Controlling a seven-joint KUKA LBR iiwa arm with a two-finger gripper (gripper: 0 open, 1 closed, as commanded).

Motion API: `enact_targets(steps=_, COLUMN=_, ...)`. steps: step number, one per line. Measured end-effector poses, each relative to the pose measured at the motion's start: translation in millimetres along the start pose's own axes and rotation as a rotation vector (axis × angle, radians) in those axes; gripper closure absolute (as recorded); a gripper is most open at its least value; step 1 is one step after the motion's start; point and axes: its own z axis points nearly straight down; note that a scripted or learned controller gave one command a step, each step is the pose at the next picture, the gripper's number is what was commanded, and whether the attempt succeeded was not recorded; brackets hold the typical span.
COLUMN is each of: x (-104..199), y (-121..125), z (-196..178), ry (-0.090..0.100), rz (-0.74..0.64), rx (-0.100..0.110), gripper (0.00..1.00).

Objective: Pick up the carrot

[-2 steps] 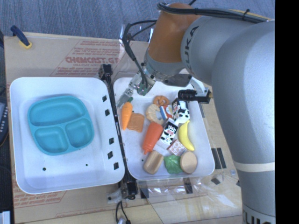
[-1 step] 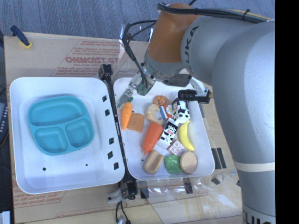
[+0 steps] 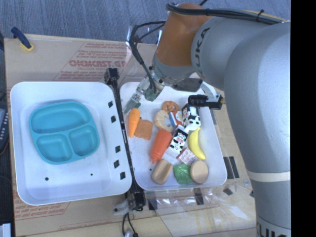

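Brown cardboard (image 3: 74, 58) with red printing is covering the bench, and grey carpet (image 3: 74, 9) is showing behind it. We are looking down on two shallow white plastic bins sitting side by side. We are seeing a blue plastic plate with three sections (image 3: 63, 131) lying in the left bin (image 3: 29, 181). The right bin (image 3: 217, 157) is holding a pile of toy food.

The big grey robot arm (image 3: 256, 83) is reaching in from the right and bending down over the far end of the right bin. Its orange band (image 3: 180, 33) is sitting high up, just above the wrist. The small silver two-finger gripper (image 3: 134, 102) is pointing down and to the left, near the far left corner of the right bin. We are seeing its fingers a little apart, with nothing between them.

The small orange toy carrot with a green top (image 3: 133, 122) is lying just below the gripper, close to the left wall of the right bin. Its green top is pointing toward the gripper. We cannot tell if the fingertips are touching it.

A flat orange toy slice (image 3: 144, 129) is lying right beside the carrot. An orange-red toy bottle (image 3: 160, 144) is lying near the middle. A yellow toy banana (image 3: 196, 143) is resting on the right. A black and white cow-pattern carton (image 3: 178, 139) is sitting between them. A green leafy toy (image 3: 182, 174) and two tan round toys (image 3: 161, 172) (image 3: 199, 171) are lying at the near end.
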Motion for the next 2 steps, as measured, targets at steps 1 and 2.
enact_targets(steps=1, x=0.0, y=0.0, z=0.0, ry=0.0, rz=0.0, rx=0.0, gripper=0.0)
enact_targets(steps=2, x=-59.0, y=-62.3, z=99.1, ry=-0.003, rz=-0.244, rx=-0.001, gripper=0.0)
